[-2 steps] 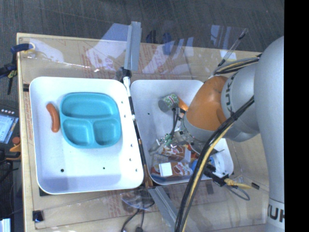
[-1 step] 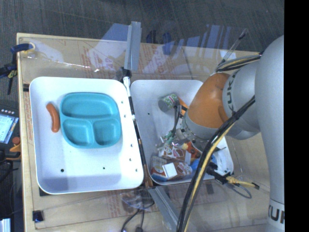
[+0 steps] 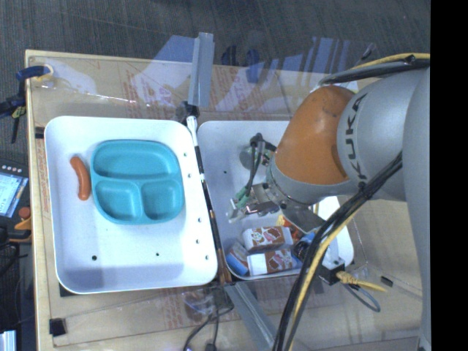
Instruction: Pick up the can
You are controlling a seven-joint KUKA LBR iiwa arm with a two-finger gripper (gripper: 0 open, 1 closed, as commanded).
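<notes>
My gripper (image 3: 246,203) hangs low over the middle of the right bin (image 3: 219,152), and the bulky grey and orange wrist hides most of it. Just below it, at the bin's near edge, lie two small packages with brown and white labels. The lower one (image 3: 269,262) looks like the can, lying on its side with a pale end facing left. The upper one (image 3: 268,236) sits right under the wrist. I see nothing held in the gripper.
A small blue object (image 3: 237,258) lies next to the can at the near left corner. The left bin (image 3: 66,254) holds a teal divided tray (image 3: 137,179) and an orange sausage (image 3: 80,177). The arm covers the right bin's right half.
</notes>
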